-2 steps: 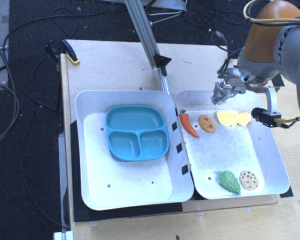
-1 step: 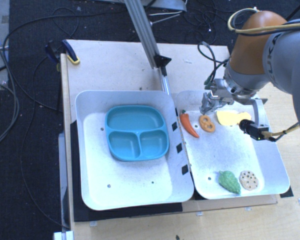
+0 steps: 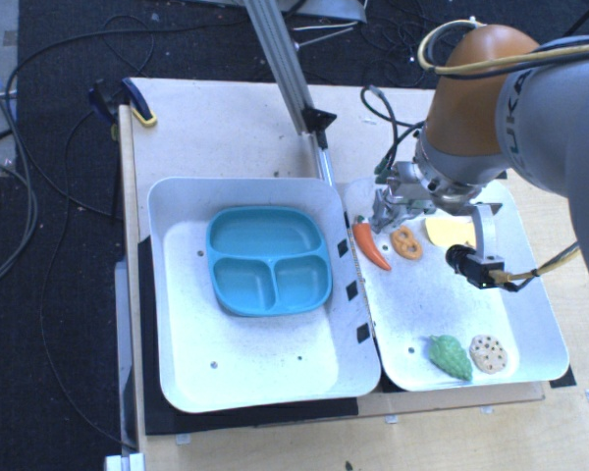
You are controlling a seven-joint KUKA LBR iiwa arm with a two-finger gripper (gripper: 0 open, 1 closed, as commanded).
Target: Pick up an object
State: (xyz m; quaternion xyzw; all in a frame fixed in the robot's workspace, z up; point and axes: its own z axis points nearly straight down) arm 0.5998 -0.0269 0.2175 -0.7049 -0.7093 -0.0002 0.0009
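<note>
Now your gripper (image 3: pixel 391 216) hangs low in the right bin (image 3: pixel 530 302), just above the carrot (image 3: pixel 372 246) and beside the pretzel (image 3: pixel 406 243); its opening is hidden, so centre over the carrot before closing.

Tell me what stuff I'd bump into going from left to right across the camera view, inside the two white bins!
Blue divided plate → orange carrot → pretzel → green leafy thing → cookie. The claw hangs above the carrot and pretzel, so I left it out of the order, and the yellow piece too.
</note>
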